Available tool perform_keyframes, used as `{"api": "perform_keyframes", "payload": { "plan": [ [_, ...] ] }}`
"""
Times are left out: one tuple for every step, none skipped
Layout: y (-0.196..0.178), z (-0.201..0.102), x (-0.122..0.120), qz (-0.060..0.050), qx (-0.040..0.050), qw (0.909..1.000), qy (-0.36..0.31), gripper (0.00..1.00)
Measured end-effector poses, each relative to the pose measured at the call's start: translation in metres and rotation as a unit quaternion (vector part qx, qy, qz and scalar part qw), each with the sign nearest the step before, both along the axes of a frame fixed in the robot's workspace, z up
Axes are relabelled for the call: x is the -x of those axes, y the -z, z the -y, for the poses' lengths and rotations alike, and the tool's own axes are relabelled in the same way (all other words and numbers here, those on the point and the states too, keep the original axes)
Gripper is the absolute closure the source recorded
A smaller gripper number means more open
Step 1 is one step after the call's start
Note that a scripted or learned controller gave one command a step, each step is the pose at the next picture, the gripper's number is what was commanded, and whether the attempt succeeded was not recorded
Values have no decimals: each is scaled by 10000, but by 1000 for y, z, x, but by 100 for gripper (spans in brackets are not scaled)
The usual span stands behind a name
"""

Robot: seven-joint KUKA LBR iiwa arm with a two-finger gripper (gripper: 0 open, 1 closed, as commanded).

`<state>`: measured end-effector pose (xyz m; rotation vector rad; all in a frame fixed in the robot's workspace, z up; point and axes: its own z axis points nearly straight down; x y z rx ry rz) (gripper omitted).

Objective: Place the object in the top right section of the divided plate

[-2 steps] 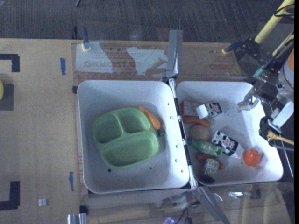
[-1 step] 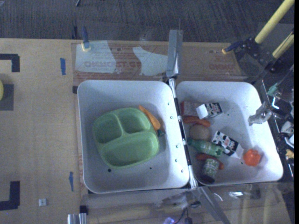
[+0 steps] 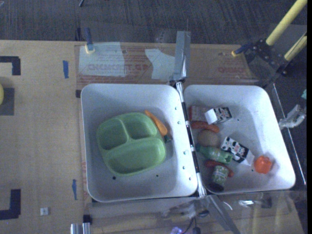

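Nearest the camera, the front of the right bin (image 3: 273, 101) is holding a dark little jar (image 3: 220, 175) and a small orange lump (image 3: 263, 165). Just behind them a green bottle (image 3: 214, 154) is lying beside a black-and-white carton (image 3: 235, 149). Farther back a brownish round piece (image 3: 208, 138) and a second carton (image 3: 217, 115) are crowding the bin's left wall. In the left bin (image 3: 97, 101) the green divided plate (image 3: 131, 143) is sitting a little askew, its one large section toward the front and two small ones behind. An orange carrot-like piece (image 3: 157, 123) is lying along the plate's far right rim. It is resting on or just outside the edge of the top right section, not clearly down inside it, and I cannot tell which. The task names no object, so I am taking this piece as the likeliest candidate. By that reading the placing step is looking unfinished or only marginally done. The gripper's state cannot be told from this view, whether wide, narrow or holding anything. The next move is probably calling for a grasp along the piece's narrow width. Then a slight shift inward would let it drop within the section's walls. Farthest back, yellow rods (image 3: 292, 13) are crossing the corner beyond the bench (image 3: 39, 145).
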<state>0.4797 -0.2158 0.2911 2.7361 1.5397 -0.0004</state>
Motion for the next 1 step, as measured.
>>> {"api": "perform_keyframes", "payload": {
  "plan": [
    [5, 1, 0, -8, -7, 9979, 643, 0]
  ]
}}
